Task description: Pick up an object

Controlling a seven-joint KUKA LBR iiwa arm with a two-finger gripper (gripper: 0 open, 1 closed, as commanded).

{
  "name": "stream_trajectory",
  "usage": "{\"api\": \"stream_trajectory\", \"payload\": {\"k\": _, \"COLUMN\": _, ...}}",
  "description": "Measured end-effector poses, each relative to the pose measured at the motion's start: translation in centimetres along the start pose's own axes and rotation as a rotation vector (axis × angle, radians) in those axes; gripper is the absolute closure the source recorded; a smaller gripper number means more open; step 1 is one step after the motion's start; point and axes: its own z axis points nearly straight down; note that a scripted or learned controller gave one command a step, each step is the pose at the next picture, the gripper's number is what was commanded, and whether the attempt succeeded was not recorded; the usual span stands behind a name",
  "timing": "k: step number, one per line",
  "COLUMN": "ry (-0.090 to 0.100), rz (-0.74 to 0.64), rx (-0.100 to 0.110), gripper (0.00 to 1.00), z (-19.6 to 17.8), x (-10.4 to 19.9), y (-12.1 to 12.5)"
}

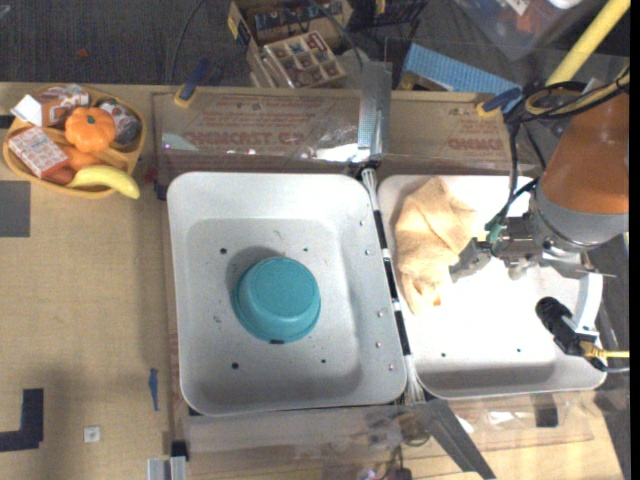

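A crumpled tan cloth (428, 236) lies in the left part of the right bin (500, 363), up against its left wall. My gripper (492, 265) hangs over that bin just right of the cloth. Its fingers are spread open with nothing between them, and the left fingertip (466, 262) is close to the cloth's right edge. A teal bowl (278, 298) sits upside down in the middle of the left bin (200, 218), far from the gripper.
The arm's orange band (598, 163) and grey wrist cover the right bin's right side, and a black part (558, 325) hangs below them. A cardboard wall (260, 128) runs behind both bins. A yellow dish of toy fruit (72, 143) sits at the bench's far left.
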Motion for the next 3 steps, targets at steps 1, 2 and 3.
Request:
{"api": "stream_trajectory", "payload": {"k": 1, "ry": -0.002, "rz": 0.002, "rx": -0.003, "gripper": 0.0, "z": 7.7, "x": 1.0, "y": 5.2}}
{"api": "stream_trajectory", "payload": {"k": 2, "ry": -0.003, "rz": -0.06, "rx": -0.016, "gripper": 0.0, "z": 10.1, "x": -5.5, "y": 11.7}}
{"api": "stream_trajectory", "payload": {"k": 3, "ry": -0.003, "rz": -0.118, "rx": -0.016, "gripper": 0.0, "z": 10.0, "x": 0.2, "y": 9.3}}
